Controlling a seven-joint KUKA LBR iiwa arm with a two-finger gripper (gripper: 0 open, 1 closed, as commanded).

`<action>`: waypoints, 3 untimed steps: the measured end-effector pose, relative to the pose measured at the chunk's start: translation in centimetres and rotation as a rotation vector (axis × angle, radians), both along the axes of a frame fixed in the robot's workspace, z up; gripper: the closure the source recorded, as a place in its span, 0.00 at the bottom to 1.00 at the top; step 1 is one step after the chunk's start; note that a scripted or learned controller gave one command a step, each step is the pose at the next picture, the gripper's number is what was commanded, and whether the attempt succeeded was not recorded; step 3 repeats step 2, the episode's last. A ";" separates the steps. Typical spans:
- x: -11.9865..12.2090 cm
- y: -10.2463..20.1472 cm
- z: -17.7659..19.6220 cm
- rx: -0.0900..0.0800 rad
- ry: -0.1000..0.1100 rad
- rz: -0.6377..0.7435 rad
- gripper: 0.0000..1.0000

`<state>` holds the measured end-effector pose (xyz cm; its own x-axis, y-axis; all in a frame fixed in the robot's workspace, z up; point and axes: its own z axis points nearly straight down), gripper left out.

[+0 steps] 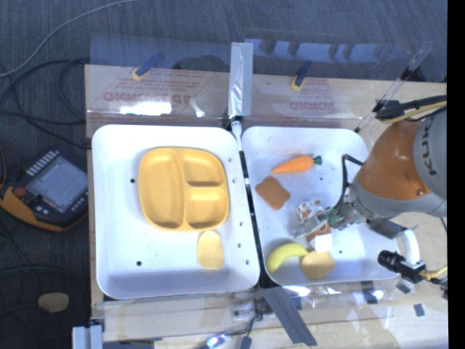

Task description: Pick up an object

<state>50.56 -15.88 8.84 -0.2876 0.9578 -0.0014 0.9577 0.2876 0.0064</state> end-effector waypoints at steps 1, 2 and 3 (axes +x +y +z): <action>0.1 0.0 1.0 0.000 -0.003 0.000 1.00; 3.4 5.0 11.9 -0.001 0.008 -0.214 1.00; 3.4 5.0 11.9 -0.001 0.008 -0.214 1.00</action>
